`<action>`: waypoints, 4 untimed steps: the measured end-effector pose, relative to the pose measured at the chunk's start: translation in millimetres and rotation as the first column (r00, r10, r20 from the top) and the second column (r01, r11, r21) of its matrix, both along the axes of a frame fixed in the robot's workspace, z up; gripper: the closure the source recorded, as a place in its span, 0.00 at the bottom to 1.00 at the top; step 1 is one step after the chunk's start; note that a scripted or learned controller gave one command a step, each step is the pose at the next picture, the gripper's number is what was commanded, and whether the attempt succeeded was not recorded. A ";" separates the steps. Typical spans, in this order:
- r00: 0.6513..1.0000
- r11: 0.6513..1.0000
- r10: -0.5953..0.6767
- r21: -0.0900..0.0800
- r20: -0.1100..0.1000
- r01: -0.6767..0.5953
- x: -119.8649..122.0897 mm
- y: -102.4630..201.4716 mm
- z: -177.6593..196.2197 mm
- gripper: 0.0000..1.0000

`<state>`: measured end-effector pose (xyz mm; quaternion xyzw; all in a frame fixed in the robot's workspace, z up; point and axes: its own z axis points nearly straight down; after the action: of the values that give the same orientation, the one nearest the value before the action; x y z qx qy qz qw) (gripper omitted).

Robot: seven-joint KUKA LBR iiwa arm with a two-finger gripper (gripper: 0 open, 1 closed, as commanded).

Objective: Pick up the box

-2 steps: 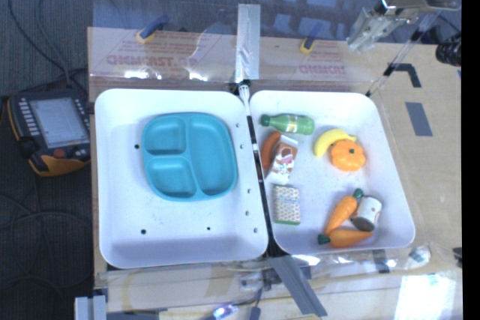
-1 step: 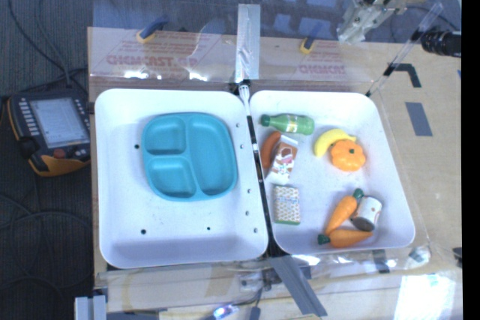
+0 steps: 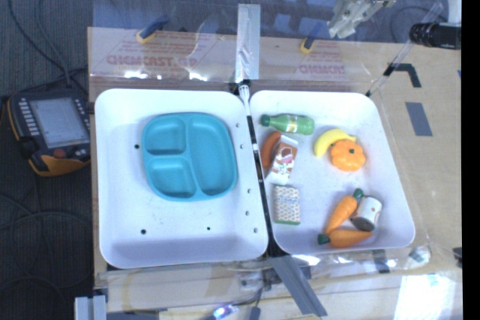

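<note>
The hand (image 3: 346,19) hangs beyond the far rim of the right bin (image 3: 390,146), and whether it is released or clenched I cannot tell. The box (image 3: 286,204) lies flat near that bin's left wall, toward seven o'clock from the hand, its long axis running twelve-to-six.

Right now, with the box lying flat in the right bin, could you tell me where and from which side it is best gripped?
Probably across its two long edges, coming straight down from above. The box lies flat near the right bin's left wall, long axis running roughly up the view. The carton sits just beyond its far end, so closing across the narrow width keeps clear. The tool hangs above the bench, beyond the bins.
</note>
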<state>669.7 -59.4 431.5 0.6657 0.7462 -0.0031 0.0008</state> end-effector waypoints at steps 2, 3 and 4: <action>1.000 1.000 0.010 0.001 -0.001 -0.010 0.0 19.4 -0.2 1.00; 0.999 0.999 0.037 0.001 -0.001 -0.037 0.1 50.9 0.0 1.00; 0.999 0.999 0.038 -0.002 -0.004 -0.038 1.8 51.0 6.7 1.00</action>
<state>671.5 -8.4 438.2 0.6515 0.7586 -0.0050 0.0001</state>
